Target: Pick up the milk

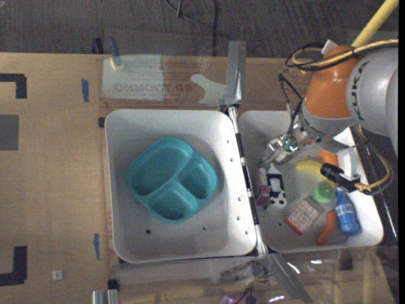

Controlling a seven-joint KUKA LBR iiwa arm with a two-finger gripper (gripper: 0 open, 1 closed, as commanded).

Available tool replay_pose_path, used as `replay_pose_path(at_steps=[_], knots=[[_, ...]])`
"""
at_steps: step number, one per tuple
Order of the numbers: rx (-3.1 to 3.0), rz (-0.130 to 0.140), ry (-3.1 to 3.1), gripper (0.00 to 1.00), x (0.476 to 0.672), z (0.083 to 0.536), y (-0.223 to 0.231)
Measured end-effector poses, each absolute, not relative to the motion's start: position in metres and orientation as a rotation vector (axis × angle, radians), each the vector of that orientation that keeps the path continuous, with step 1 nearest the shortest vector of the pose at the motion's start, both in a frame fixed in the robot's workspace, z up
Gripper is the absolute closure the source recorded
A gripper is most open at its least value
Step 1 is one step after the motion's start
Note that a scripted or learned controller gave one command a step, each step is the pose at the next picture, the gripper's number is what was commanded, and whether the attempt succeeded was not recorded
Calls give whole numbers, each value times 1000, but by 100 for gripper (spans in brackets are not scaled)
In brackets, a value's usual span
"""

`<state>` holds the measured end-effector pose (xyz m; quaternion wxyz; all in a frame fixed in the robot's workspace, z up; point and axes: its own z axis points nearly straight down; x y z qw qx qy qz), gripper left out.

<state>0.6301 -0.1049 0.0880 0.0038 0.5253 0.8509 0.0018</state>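
Note:
The milk (276, 191) is a small white carton with black cow patches. It lies in the right bin (253, 128) near its left wall, about halfway down. My gripper (281, 149) hangs over the same bin, just up and slightly right of the carton, and nothing shows in it. The grey arm with its orange band (329, 94) reaches in from the upper right. The carton lies apart from the gripper and stands out in full.
In the right bin lie a yellow banana (310, 166), a green cup (324, 194), a blue bottle (345, 211), a red-and-white box (302, 215), an orange carrot (326, 228) and a dark item (261, 189) beside the milk. A teal divided plate (171, 179) sits in the left bin (126, 128).

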Motion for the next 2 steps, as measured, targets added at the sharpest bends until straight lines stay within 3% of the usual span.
replay_pose_path(at_steps=[1, 2], knots=[[2028, 3, 2395, 0, 668, 186, -48], [2102, 0, 2335, 0, 567, 123, -102]])
